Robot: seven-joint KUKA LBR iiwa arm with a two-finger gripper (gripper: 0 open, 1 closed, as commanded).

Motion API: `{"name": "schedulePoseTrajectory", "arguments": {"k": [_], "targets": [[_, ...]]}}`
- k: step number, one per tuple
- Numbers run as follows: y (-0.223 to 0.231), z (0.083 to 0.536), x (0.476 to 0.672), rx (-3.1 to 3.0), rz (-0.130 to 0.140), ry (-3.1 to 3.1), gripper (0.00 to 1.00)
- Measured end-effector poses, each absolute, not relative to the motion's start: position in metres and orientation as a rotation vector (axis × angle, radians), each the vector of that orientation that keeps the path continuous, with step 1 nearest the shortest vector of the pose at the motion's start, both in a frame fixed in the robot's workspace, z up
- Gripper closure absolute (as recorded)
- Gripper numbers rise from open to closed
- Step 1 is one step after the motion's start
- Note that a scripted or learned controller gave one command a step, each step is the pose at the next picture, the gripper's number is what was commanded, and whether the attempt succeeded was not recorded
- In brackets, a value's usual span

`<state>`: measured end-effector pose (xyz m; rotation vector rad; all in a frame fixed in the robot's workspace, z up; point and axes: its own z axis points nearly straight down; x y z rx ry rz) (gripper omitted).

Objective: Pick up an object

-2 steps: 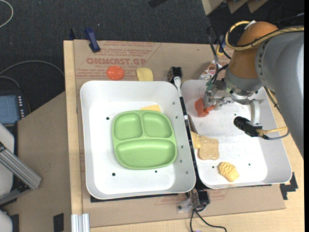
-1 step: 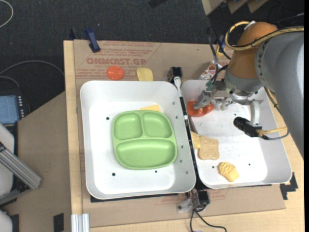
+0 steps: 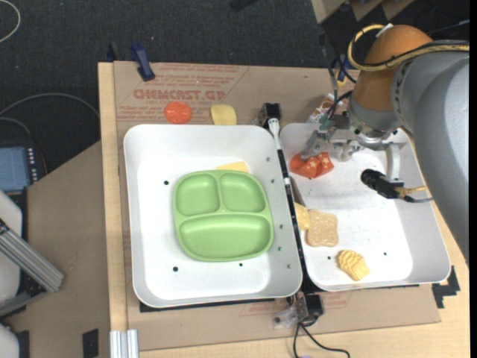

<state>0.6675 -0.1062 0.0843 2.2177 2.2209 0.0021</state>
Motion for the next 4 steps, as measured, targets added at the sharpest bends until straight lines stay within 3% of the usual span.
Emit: {"name": "schedulePoseTrajectory", "arguments": {"k": [1,2,3,4], "targets": [[-0.097,0.085,0.663,2.221,-0.001,2.223,0.0],[-0.097,0.096,0.664,2.219,0.0,2.222,1.0],[-0.038,0.191,0.608,2.215,0.008,2.228,1.0],[-0.002,0.224,0.589,2.216,0.005,2.226,1.0]]}}
